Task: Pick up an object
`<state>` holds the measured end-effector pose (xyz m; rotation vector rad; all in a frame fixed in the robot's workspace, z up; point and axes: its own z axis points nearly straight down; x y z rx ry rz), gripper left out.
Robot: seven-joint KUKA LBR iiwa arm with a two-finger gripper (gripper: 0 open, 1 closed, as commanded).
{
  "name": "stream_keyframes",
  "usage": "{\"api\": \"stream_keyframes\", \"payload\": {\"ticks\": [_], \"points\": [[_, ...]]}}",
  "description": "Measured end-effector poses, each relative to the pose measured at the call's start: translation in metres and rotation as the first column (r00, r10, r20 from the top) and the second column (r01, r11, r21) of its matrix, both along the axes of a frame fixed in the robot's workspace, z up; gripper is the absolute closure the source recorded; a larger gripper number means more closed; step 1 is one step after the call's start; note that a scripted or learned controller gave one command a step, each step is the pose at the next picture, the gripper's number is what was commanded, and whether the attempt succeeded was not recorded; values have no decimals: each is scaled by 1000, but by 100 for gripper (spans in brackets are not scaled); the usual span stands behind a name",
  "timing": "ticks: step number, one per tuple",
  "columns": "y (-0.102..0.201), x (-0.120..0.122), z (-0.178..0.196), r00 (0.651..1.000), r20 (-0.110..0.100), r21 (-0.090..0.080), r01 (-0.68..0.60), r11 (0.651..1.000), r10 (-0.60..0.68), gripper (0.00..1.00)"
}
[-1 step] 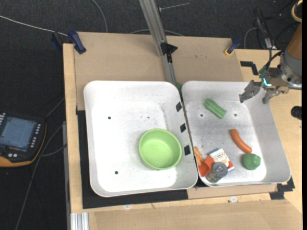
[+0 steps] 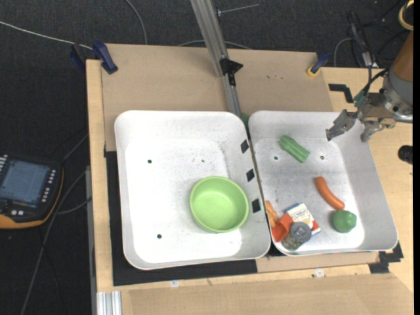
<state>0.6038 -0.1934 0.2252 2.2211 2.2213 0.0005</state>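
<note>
Two shallow white bins sat side by side on the tabletop point(image 2: 170, 84) in the camera view. The left bin point(image 2: 141, 143) held a light green bowl point(image 2: 219, 204), upright, toward its lower right part. The right bin point(image 2: 367, 176) held the smaller things: a green cucumber-shaped piece point(image 2: 294, 147) in its upper middle, an orange carrot-like piece point(image 2: 329, 193) lower down and to the right, a round green object point(image 2: 344, 221) just below that, and near the lower left corner a small white and blue box point(image 2: 301, 214) touching a grey round object point(image 2: 297, 234), with an orange piece point(image 2: 273, 216) just beside them.

The claw point(image 2: 355, 124) hung at the upper right rim of the right bin, its two dark fingers spread apart with nothing between them. The cucumber-shaped piece lay nearest to it, to the claw's left and slightly lower in the picture, apart from it. The carrot-like piece lay below the claw, farther off, and the cluster by the box lay well apart from it toward the bin's lower left.

A handheld control unit point(image 2: 25, 190) lay off the tabletop at the left edge.
</note>
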Motion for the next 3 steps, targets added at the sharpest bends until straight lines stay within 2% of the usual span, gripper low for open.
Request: {"api": "stream_keyframes", "payload": {"ticks": [1,2,3], "points": [[1,0,-42,1000,-3,1,0,1000,0,0],[6,-9,-100,1000,-5,1,0,1000,0,0],[6,-10,-131,1000,-3,1,0,1000,0,0]]}}
